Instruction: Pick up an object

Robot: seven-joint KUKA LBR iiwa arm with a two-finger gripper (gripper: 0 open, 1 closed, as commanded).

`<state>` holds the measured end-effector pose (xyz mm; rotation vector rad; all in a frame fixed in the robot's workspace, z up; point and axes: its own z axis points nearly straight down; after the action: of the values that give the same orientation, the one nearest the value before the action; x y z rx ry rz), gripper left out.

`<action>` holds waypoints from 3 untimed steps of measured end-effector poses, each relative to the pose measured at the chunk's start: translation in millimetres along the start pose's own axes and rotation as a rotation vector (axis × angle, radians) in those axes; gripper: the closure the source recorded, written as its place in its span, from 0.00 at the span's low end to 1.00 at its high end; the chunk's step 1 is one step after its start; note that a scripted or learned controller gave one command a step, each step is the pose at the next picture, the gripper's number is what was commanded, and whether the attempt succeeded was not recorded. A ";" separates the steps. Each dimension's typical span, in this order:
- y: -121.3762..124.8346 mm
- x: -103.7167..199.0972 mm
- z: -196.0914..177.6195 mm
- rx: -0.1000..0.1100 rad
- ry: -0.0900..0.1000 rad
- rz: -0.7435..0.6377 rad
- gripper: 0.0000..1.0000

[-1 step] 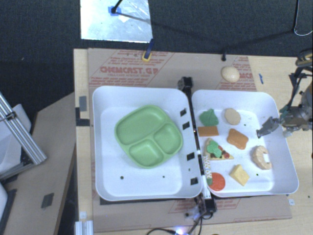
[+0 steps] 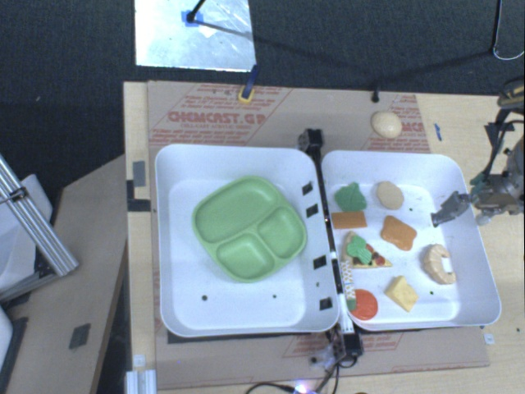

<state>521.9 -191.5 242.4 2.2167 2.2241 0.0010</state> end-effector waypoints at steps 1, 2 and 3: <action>-3.7 -6.8 45.1 0.003 0.001 0.002 0.00; 6.5 -3.6 97.4 0.003 0.001 0.002 0.00; 14.2 -12.7 148.7 -0.005 -0.004 0.002 0.00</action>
<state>536.4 -204.2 93.7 2.2144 2.2173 0.0025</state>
